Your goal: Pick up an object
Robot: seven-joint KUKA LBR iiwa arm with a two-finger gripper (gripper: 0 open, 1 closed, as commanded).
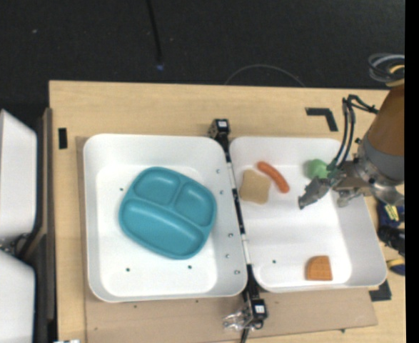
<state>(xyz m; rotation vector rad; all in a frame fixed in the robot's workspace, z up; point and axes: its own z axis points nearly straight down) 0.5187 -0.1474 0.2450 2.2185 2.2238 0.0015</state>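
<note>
The wooden surface (159,106) takes up most of the scene, pale tan against a dark floor, and it carries two shallow white bins side by side, touching along their inner walls at the middle.

The left bin (102,263) holds one thing, a teal divided plate (168,211), lying flat near the bin's centre and turned at a slant, with three compartments showing.

The right bin (352,263) holds the small pieces. The arm (391,131) reaches in over this bin's right edge, grey with an orange band above the wrist and dark cables looping beside it near the surface's far right corner. Its gripper (310,195) hangs over the right half of the bin, pointing toward the middle. The fingers (308,199) look drawn close together at the tip, and I can't make out anything between them; how far apart they stand I cannot tell for sure.

A tan, bread-like piece (255,188) lies near the bin's left wall, toward the far side. Just beside it, further from the wall, an orange sausage (274,176) lies at a slant. A green object (315,168) sits near the far right corner of the bin, just behind the gripper and partly hidden by it. An orange wedge (319,268) rests alone near the bin's near edge, well apart from the rest.
</note>
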